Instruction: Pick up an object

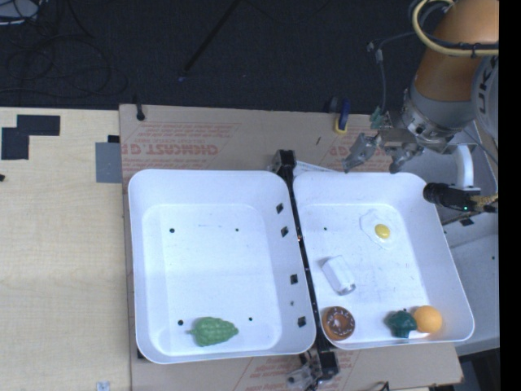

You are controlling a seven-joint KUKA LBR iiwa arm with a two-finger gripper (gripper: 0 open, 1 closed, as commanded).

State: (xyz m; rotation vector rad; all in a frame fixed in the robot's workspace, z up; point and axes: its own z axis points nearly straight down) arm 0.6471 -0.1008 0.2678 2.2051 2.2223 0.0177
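From above, my gripper (376, 155) hangs over the right bin's (456, 283) far rim, fingers spread apart, holding nothing. In that bin lie a fried egg (380, 231), white cylinder (338, 274), chocolate donut (338, 322), orange ball (426, 319).

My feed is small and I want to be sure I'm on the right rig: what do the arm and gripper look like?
The arm is grey with a wide orange band above the wrist. A pale yellow cable loops beside the band. The gripper is grey metal with two thin fingers, and a thin dark wire rises from it.
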